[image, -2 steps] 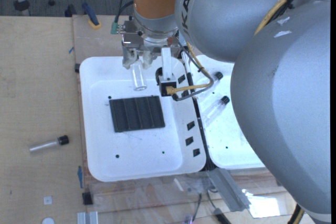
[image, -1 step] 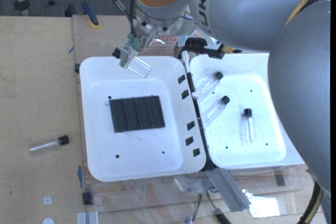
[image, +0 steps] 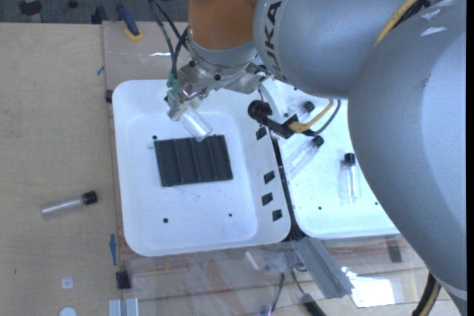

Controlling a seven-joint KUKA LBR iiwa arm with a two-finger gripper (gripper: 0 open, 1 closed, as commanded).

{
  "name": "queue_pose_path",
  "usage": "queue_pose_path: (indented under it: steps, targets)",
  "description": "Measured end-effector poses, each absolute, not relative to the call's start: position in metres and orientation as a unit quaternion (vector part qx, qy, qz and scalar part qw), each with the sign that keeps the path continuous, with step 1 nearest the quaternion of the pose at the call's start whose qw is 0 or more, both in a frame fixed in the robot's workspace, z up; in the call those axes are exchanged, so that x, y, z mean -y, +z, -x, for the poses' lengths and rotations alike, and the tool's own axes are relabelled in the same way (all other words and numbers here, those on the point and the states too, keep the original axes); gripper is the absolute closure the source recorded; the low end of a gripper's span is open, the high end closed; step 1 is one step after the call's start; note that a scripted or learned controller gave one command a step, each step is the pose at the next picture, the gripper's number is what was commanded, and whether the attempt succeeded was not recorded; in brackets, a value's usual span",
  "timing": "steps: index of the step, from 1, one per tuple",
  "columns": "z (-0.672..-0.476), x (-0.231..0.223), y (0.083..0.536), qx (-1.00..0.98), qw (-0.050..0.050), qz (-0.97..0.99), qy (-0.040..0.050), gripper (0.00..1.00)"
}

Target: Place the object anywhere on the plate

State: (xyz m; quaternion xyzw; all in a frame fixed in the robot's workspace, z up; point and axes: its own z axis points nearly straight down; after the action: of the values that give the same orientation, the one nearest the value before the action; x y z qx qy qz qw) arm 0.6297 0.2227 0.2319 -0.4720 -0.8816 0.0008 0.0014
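Over the left bin [image: 133,159], the gripper [image: 185,111] grasps a clear vial [image: 197,125], which hangs just off the dark ribbed plate [image: 194,160] at its 12 o'clock edge. I judge the vial light, stiff, smooth and likely to roll or slip, so a mid-body hold suits it best.

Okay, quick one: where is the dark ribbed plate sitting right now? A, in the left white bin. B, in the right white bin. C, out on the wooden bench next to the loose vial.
A: the dark ribbed plate lies flat on the floor of the left white bin, just below the gripper, while a clear vial lies in the right bin and another vial lies on the bench.
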Motion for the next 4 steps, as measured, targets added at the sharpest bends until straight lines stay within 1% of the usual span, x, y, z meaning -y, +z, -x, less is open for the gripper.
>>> queue_pose_path:
  steps: [1,2,3,4]
  targets:
    - [-0.631,-0.222,0.242,0.881,0.000,0.473,-0.0007,1.00]
    - [-0.633,-0.217,0.226,0.891,0.001,0.453,0.0008,1.00]
    - [-0.657,-0.215,0.272,0.917,-0.002,0.398,-0.0015,1.00]
    - [-0.645,-0.218,0.141,0.901,0.000,0.435,0.0001,1.00]
